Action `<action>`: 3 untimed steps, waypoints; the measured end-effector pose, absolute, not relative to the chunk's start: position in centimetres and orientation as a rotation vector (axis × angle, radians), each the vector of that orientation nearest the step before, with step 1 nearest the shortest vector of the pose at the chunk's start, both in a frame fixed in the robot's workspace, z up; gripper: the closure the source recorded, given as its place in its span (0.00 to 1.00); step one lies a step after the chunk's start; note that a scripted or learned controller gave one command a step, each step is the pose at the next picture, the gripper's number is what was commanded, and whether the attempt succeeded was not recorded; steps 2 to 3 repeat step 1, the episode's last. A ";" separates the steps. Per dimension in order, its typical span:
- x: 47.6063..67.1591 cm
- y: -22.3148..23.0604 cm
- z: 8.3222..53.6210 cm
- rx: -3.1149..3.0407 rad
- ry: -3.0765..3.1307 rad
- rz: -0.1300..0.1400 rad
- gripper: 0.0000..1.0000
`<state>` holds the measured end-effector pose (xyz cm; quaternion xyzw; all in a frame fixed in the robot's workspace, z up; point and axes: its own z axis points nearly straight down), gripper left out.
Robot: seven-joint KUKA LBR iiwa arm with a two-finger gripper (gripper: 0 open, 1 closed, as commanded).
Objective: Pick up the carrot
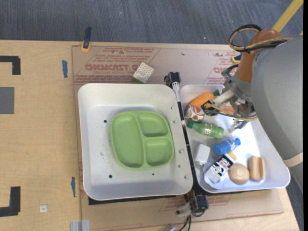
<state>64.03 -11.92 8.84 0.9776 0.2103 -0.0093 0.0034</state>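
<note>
Upper right of frame: my gripper (222, 101) low over right bin (274, 179), just beside carrot (201, 99) (finger state: cannot tell).

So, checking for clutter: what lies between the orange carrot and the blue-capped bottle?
In the camera view, a green bottle lies between carrot and blue-capped bottle.

Left bin (91, 129) roomy around green tray (142, 139), right bin (269, 153) crowded, carrot (201, 99) hemmed by can (195, 113), green bottle (206, 128), arm (274, 95) overhead
</note>
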 end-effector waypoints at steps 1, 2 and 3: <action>64.9 -11.5 8.9 3.096 0.534 -0.076 0.00; 64.9 -11.5 8.9 3.096 0.534 -0.076 0.00; 64.9 -11.5 8.9 3.096 0.534 -0.076 0.00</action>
